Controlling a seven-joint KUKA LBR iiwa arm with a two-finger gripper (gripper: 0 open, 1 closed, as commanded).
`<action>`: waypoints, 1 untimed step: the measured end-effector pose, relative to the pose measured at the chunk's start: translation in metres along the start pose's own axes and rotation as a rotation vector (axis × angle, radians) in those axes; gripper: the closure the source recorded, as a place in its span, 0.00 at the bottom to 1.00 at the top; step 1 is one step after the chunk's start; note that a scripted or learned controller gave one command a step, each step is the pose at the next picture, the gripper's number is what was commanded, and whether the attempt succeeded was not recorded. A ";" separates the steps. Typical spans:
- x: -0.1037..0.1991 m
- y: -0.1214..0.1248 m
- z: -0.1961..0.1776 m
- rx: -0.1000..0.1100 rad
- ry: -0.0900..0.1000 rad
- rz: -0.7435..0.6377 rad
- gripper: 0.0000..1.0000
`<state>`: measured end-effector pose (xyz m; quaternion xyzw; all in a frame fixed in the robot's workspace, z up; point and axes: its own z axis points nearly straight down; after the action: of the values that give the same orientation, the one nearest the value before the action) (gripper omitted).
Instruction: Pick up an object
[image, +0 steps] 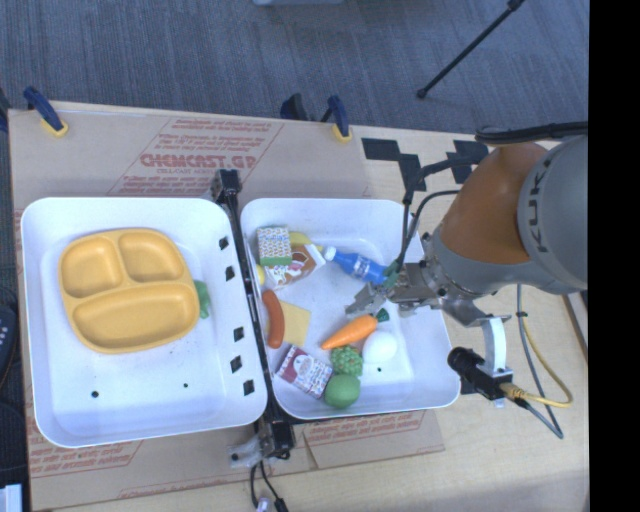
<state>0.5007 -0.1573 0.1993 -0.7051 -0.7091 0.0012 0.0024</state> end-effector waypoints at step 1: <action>0.003 0.005 0.091 -0.015 -0.008 -0.122 0.00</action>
<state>0.5052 -0.1545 0.1084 -0.6606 -0.7508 -0.0015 -0.0054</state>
